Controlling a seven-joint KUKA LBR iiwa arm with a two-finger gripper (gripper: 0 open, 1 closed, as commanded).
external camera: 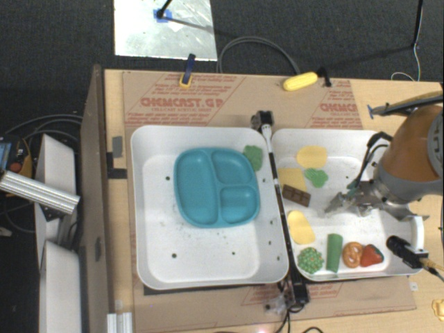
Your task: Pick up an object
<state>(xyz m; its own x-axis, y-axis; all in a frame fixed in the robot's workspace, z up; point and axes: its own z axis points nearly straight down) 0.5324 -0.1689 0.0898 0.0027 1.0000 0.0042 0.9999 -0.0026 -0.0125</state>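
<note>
Grey hand [341,203] hangs low in our right bin [347,272], beside toy foods; grip state we cannot tell.

My gripper [343,201] hangs low inside the right bin [347,150], mid-bin, with nothing between its fingers. Toy foods lie around it: a brown block [297,195] toward the divider, a green cylinder [334,251] near the worktop's front edge. A blue divided plate [215,187] fills the left bin [156,207].
</note>
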